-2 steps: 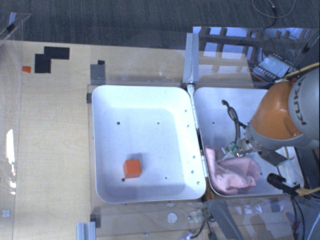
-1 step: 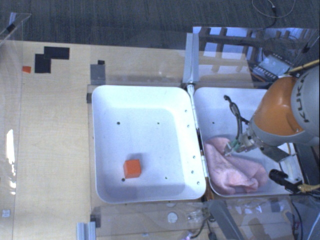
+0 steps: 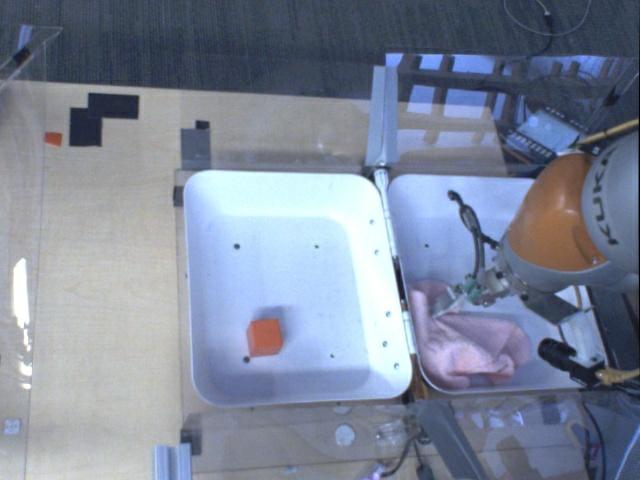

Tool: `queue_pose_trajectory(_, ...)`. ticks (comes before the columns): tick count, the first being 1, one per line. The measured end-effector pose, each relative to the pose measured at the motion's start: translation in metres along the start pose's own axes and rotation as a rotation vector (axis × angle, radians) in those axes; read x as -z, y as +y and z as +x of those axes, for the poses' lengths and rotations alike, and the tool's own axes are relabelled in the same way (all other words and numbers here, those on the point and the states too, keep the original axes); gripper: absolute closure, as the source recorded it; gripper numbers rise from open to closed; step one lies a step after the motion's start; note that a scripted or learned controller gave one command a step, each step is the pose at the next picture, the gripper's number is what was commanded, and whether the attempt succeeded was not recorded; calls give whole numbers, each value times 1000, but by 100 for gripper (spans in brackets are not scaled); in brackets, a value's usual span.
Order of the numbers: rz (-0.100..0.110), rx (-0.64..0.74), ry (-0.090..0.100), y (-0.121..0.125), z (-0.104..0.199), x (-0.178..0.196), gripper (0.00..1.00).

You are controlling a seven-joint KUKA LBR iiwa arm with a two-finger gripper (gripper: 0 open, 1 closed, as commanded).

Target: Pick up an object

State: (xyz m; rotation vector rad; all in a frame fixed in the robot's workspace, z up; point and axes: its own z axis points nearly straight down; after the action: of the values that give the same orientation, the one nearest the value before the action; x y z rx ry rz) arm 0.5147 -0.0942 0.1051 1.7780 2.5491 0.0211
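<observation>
Camera view: the two-finger gripper [image 3: 472, 290] sits low over a crumpled pink cloth [image 3: 465, 343] in the right white bin [image 3: 430, 208]. Whether it has closed on anything cannot be told. A firm pinch on a raised fold seems wise.

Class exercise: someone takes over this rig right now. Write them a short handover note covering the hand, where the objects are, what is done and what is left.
Hand: low in the right bin, right at the upper edge of the pink cloth; whether its fingers are open or shut cannot be read from this view.
Objects: pink cloth lies crumpled at the front of the right bin; orange block sits in the left bin, near its front left.
Done: nothing visibly lifted.
Left: secure a grasp, probably on the cloth, and raise it.
</observation>
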Motion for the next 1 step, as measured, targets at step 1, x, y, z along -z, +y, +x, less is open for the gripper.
queue_pose_trajectory(1, 21, 112, 17, 4, 33, 82, 0)
